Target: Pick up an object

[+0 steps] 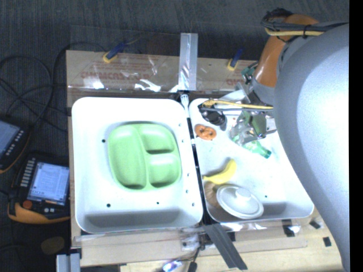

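in the upper half of the right bin (pixel 278 180), low among the things there: the gripper (pixel 245 134), metal, on the grey arm (pixel 323 123) reaching in from the frame's right. cannot tell whether spread, pressed together or pinching anything; too cluttered and blurred at that spot. just below and right of the gripper, a translucent green object (pixel 261 149) on the bin floor, close to the gripper or touching it, cannot tell which. left of the gripper, near the wall between the bins, a small round orange object (pixel 205 131). lower, towards the middle of the bin, a curved yellow banana (pixel 222 172), apart from the gripper. below that, a round white lid (pixel 241 202) with a knob on top, and a brown patch (pixel 210 190) partly hidden at its left. in the left bin (pixel 85 152), centre left of the frame, a light green divided plate (pixel 142 154) with three compartments, lying flat. under both bins, a brown surface (pixel 76 67), with two blue-and-yellow clamps (pixel 113 51) along its upper edge. at the far left, a screened handset (pixel 45 181) on the dark floor (pixel 34 27).
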### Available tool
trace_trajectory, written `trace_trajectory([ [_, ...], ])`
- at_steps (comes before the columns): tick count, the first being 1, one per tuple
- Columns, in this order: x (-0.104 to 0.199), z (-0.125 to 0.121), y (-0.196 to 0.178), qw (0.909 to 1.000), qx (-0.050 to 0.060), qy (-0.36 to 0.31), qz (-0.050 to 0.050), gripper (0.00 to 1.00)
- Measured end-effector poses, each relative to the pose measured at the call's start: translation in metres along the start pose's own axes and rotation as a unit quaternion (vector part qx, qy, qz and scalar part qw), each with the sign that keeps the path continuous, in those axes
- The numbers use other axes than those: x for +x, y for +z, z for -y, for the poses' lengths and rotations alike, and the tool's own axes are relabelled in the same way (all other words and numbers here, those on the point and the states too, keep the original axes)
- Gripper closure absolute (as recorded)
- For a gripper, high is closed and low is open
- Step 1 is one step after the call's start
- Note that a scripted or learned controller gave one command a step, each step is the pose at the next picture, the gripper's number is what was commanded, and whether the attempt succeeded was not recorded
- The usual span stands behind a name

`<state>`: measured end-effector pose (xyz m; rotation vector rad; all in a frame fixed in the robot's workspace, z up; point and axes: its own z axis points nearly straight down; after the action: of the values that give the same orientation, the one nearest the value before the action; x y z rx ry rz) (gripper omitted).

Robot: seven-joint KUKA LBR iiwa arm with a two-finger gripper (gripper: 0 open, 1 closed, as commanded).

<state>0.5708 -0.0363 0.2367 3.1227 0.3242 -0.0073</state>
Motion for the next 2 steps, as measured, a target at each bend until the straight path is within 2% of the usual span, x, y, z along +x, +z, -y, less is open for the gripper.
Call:
trace_trajectory([
  [1, -0.077, 0.025, 0.045, 0.9994, 0.002, -0.035, 0.001, 1.0],
  [2, -0.095, -0.023, 0.055, 1.0, 0.001, -0.008, 0.001, 1.0],
])
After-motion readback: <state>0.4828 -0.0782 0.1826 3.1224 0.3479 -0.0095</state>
